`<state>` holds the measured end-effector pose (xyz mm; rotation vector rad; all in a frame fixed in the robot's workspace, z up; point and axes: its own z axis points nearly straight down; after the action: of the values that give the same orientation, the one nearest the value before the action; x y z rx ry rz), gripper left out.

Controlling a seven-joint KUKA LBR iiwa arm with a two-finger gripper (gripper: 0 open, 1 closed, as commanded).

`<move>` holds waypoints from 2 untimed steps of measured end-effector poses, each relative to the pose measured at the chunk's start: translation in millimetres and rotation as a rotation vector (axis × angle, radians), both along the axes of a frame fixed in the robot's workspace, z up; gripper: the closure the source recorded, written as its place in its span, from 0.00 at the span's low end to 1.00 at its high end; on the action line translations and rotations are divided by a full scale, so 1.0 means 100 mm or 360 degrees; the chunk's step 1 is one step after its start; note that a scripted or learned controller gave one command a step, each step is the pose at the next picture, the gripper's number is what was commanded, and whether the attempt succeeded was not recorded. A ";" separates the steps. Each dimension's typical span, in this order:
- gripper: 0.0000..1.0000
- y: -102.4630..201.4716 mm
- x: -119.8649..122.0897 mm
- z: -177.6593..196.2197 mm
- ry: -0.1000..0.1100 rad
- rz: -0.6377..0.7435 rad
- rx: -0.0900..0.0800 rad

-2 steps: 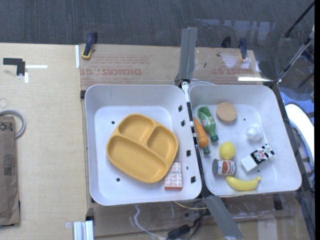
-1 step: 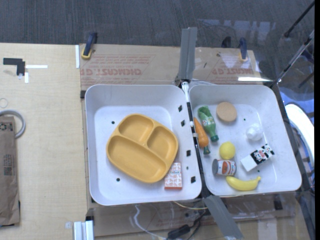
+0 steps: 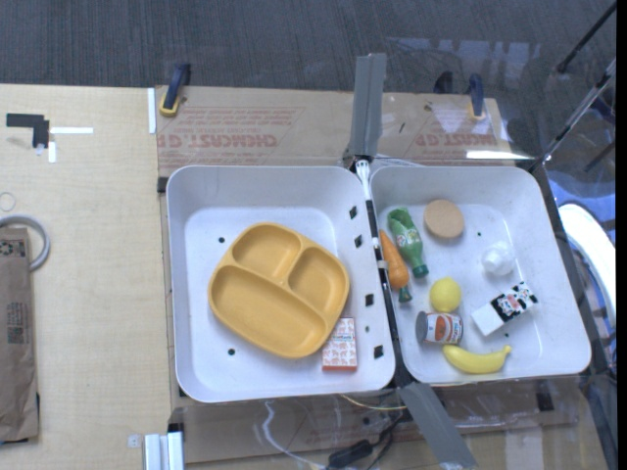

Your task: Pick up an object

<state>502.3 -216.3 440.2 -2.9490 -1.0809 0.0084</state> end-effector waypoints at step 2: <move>0.00 0.00 -0.24 0.00 0.0001 -0.0750 -0.0003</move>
<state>478.1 -215.8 440.2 -3.1200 -0.3624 0.0095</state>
